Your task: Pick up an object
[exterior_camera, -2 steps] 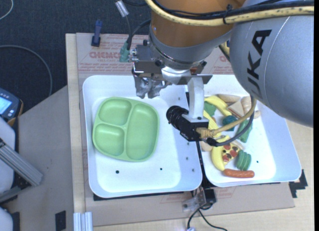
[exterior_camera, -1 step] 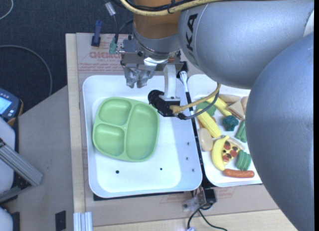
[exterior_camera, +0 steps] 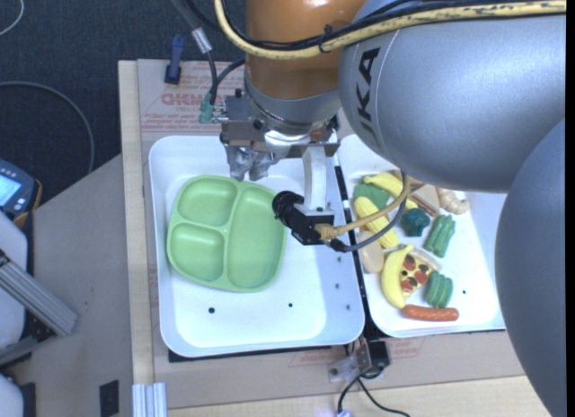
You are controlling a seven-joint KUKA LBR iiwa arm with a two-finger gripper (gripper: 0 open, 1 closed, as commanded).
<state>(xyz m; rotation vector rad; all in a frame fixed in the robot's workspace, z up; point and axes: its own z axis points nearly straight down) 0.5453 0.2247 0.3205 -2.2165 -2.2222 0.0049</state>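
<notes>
Pincer (exterior_camera: 250, 165) hangs over the far rim of the left bin (exterior_camera: 269, 316), just above the far edge of the green divided plate (exterior_camera: 226, 234) lying there; whether it is apart or together cannot be told. Toy foods, among them a banana (exterior_camera: 388, 183) and pizza slice (exterior_camera: 402, 276), crowd the right bin (exterior_camera: 481, 303).

Matt green plastic plate (exterior_camera: 225, 235)

One fixed camera looks down at a slant on both white bins (exterior_camera: 269, 325), close above the grey arm (exterior_camera: 467, 74).
</notes>
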